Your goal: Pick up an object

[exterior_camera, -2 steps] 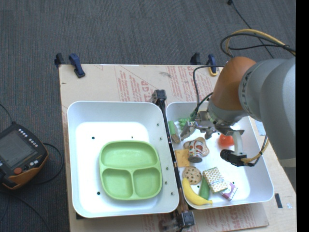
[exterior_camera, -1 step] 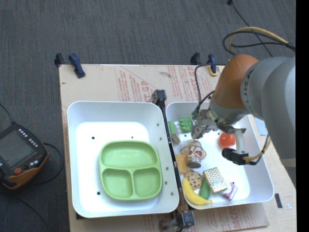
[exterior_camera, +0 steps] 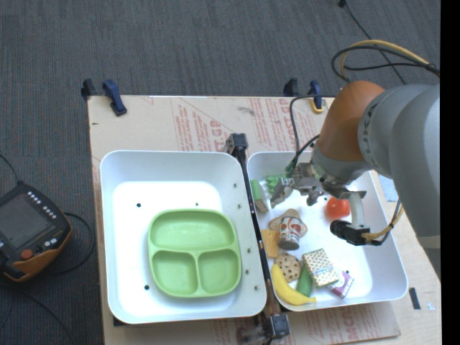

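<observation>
Dark grey carpet [exterior_camera: 215, 34] surrounds a counter [exterior_camera: 201, 117] topped with printed brown cardboard, held at its far edge by blue clamps [exterior_camera: 113, 96], and two shallow white bins sit side by side on it. In the right bin [exterior_camera: 390, 279] the fingers [exterior_camera: 298, 192] hang low over the far left part, below the grey arm [exterior_camera: 402, 131] and its orange band [exterior_camera: 345, 121]. Whether they are spread or closed cannot be told from this angle, and nothing can be seen gripped between them. Just beside them toward the view's left lies a green packet [exterior_camera: 267, 187] against the bin wall. Just nearer the camera than the fingers lies a small patterned cup [exterior_camera: 291, 228], tipped on its side. A red round fruit [exterior_camera: 336, 208] rests close by on the view's right of them. Further toward the camera lie an orange-yellow piece [exterior_camera: 270, 241], a speckled cookie [exterior_camera: 287, 267], a checkered box [exterior_camera: 321, 267], a green pod [exterior_camera: 305, 283], a yellow banana [exterior_camera: 291, 292] along the near wall, and a small pink thing [exterior_camera: 343, 284]. Well to the view's left of the fingers, the left bin [exterior_camera: 115, 192] holds a pale green divided plate [exterior_camera: 194, 254], lying flat. Beyond that bin, on the carpet at the view's left edge, sits a black and orange handheld controller [exterior_camera: 27, 228] with its cable.
</observation>
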Robot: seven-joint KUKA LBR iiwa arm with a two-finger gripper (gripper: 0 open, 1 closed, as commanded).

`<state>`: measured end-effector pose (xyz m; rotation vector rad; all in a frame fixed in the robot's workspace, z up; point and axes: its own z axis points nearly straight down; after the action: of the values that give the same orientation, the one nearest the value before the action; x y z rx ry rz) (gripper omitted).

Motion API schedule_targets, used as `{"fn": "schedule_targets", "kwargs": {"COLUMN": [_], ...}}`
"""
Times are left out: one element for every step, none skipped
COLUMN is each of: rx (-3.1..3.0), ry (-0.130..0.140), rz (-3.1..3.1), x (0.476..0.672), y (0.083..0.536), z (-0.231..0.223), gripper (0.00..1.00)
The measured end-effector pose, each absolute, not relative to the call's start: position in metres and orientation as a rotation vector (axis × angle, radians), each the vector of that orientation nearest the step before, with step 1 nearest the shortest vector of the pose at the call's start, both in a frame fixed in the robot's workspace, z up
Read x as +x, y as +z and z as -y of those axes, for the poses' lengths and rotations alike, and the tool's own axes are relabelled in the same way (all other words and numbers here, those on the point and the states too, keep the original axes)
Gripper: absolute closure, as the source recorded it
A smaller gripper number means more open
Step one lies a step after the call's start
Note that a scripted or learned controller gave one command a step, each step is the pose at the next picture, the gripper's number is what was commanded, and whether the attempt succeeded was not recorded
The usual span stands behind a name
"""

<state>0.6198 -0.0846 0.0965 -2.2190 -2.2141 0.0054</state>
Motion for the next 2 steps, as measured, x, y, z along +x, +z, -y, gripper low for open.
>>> {"fn": "schedule_targets", "kwargs": {"rx": [-2.222,-2.225], "ry": [-0.003,-0.004], "rz": [2.221,2.218], "x": [0.552,0.552], "y": [0.091,0.101], "z": [0.093,0.093], "gripper": [0.0,1.0]}}
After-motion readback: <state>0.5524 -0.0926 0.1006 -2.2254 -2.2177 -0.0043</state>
